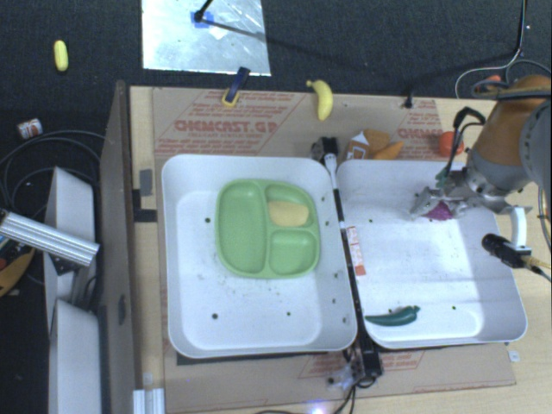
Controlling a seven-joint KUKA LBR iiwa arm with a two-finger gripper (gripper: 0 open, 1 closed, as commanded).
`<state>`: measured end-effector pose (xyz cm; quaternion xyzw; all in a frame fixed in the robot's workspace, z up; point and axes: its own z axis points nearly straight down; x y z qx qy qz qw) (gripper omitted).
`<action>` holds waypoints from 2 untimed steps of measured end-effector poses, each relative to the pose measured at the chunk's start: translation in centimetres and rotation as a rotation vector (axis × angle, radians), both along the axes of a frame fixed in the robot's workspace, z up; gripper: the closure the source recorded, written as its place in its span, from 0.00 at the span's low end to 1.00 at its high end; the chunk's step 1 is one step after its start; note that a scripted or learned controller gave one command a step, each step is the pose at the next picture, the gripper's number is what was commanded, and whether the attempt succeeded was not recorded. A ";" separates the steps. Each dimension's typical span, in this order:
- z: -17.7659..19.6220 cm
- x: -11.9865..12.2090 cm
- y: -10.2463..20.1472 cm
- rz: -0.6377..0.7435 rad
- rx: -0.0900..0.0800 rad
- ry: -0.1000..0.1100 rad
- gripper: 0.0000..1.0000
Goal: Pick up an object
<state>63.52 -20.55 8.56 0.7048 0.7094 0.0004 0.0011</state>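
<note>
"chemcast" printed board (226,128), hand (429,202) over purple object (442,212)

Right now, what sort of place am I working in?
Probably a robotics lab test bench: two white bins on marked cardboard, toy food such as a green pepper and a banana, loose cables on dark carpet.

The brown cardboard sheet (285,110) under the two bins carries red printing. Along its far edge, beyond the left bin (185,317), the word "CHEMCAST" reads clearly, followed by letters that look like "GP". The same red print repeats toward the far right corner and along the near edge, too partial to read.
</note>
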 end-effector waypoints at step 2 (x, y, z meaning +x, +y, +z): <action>-0.1 0.1 2.4 -0.001 0.001 0.002 0.00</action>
